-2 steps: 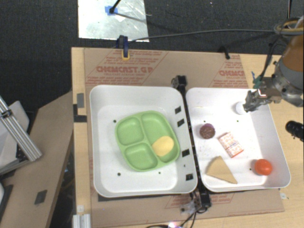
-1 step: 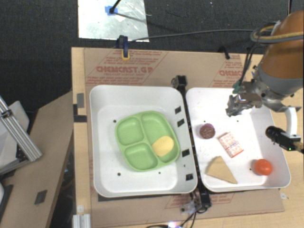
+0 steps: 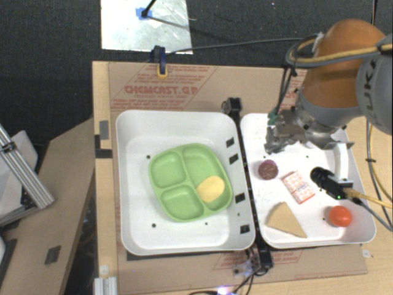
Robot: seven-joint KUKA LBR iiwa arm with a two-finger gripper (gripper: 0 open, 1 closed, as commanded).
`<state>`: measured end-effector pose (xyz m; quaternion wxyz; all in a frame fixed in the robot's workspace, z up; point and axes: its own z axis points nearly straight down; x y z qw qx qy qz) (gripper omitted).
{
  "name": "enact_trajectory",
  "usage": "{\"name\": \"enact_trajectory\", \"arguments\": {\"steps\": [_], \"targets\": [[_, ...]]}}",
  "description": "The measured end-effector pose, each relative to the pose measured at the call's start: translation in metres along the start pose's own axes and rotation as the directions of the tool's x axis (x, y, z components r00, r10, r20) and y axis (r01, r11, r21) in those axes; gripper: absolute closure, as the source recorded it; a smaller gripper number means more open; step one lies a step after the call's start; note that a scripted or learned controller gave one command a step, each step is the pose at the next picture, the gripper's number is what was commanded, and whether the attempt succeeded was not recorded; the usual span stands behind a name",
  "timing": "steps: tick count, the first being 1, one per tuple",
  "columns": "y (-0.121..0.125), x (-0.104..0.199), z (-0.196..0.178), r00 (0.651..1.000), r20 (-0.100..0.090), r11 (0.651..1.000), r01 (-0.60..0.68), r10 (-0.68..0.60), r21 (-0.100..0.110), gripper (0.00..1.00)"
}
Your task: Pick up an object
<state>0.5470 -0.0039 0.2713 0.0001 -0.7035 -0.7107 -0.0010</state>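
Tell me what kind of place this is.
Probably a robotics lab's pick-and-place bench: a robot arm hangs over two white bins, toy food like a tomato lies loose, and protective cardboard covers the bench.

Brown bench (image 3: 184, 85) w/ red print along far edge. Two shallow white bins side by side on it: left bin (image 3: 132, 183), right bin (image 3: 362, 229) toward near right corner. Blue clamp (image 3: 159, 60) on far edge.

Glossy white plastic bins (image 3: 132, 183) sit on matt brown cardboard (image 3: 184, 85); the green tray (image 3: 175, 174) looks smooth plastic.
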Motion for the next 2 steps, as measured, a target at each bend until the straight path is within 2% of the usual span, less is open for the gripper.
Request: {"name": "enact_trajectory", "arguments": {"steps": [1,2], "targets": [[-0.003,0.054,0.019,1.000,0.001,1.000,-0.002,0.002,0.001,1.00],[-0.003,0.109,0.017,1.000,0.000,1.000,0.000,0.000,-0.001,1.00]]}}
